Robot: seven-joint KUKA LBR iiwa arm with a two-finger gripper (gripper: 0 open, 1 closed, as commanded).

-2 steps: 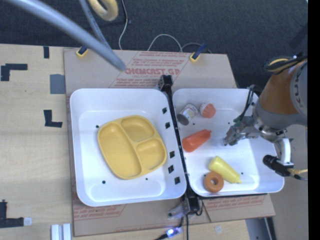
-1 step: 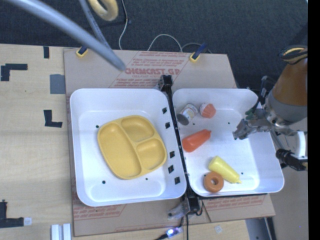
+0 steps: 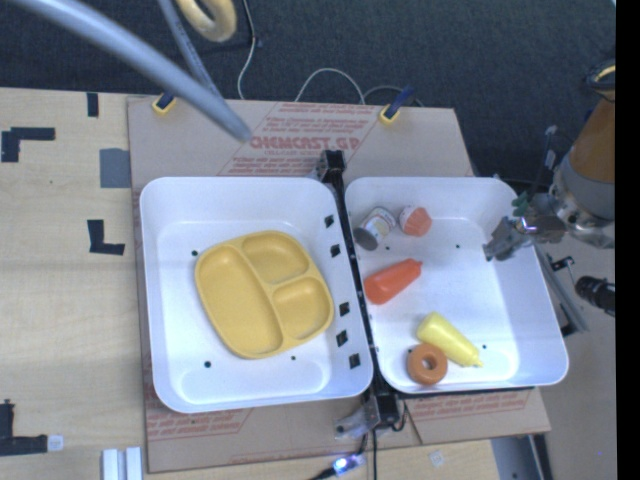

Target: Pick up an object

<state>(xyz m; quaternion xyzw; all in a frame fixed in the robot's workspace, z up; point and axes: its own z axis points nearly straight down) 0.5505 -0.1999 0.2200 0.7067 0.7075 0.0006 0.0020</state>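
Two shallow white bins sit side by side on a sheet of brown cardboard (image 3: 300, 133), seen from above at a slant. The left bin (image 3: 170, 268) holds a yellow divided plate (image 3: 262, 290) with three compartments, lying flat near the bin's middle. The right bin (image 3: 525, 308) holds several small objects. Near its back left corner lies a small silver can (image 3: 374, 227) on its side, just beside a small round salmon-orange piece (image 3: 416, 221). Nearer the middle, close to the divider, lies an orange carrot-shaped toy (image 3: 391, 280), tapered and angled. Toward the front sits a yellow cone-shaped piece (image 3: 449, 339), touching or nearly touching an orange ring (image 3: 428, 364) like a small doughnut. The gripper (image 3: 503, 244) hangs over the right bin's right side, near its rim, well apart from all these objects. Nothing shows between its dark fingers; whether they are spread or closed cannot be told. The arm's grey wrist and orange band (image 3: 590, 148) sit at the right edge.
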